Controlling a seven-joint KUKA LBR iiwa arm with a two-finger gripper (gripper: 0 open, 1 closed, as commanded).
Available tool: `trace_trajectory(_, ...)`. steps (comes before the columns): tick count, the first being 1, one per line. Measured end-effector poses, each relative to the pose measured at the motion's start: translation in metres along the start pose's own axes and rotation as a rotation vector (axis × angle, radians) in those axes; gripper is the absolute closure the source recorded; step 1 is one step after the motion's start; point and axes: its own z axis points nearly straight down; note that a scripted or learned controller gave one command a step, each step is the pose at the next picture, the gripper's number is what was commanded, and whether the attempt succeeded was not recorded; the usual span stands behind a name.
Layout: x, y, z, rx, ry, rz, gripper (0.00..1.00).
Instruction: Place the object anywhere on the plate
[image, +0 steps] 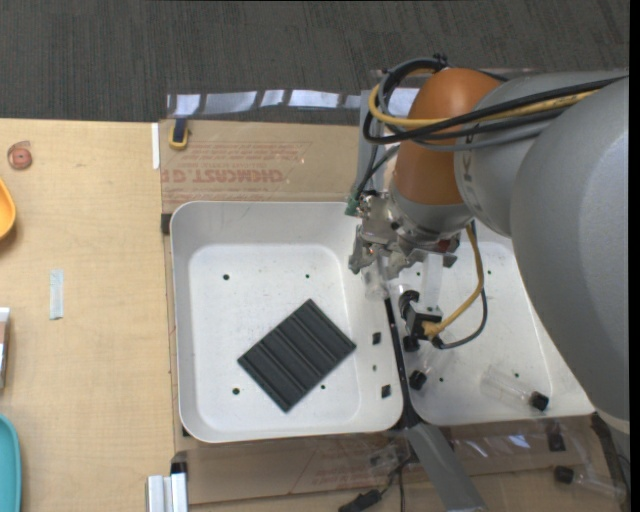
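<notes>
Arm reaches in from the right, wrist parked over the seam between the two bins. Gripper hangs just above the left bin's right wall. Can't tell its state from here, the wrist body hides the business end, and I see nothing carried under it.

Left bin has a dark ribbed slab lying flat, turned diagonal, toward the front middle. That reads as the plate. Nothing on it.

Right bin holds a small clear tube with a dark cap near the front, lying on its side, well apart from the gripper. My guess is that's the object, though I can't be certain.

Handling call: looks light, rigid plastic, smooth and round, so likely to roll or squirt out of a pinch. Best take it across the barrel near mid-length, fingers square to its axis, not on the cap end. It's close to the bin's front wall, so approach clearance is tight. Ribs on the slab may help stop it rolling once dropped.
</notes>
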Motion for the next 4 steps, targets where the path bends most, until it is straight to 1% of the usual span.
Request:
trace_trajectory(1, -0.003, 0.001, 0.0, -0.001, 0.0, -0.156, 1.0)
trace_trajectory(2, 0.001, -0.068, 0.0, -0.001, 0.001, -0.277, 1.0)
trace_trajectory(3, 0.042, -0.074, -0.154, -0.004, -0.001, -0.43, 1.0)
trace_trajectory(4, 0.035, -0.022, -0.082, -0.002, -0.001, -0.477, 1.0)
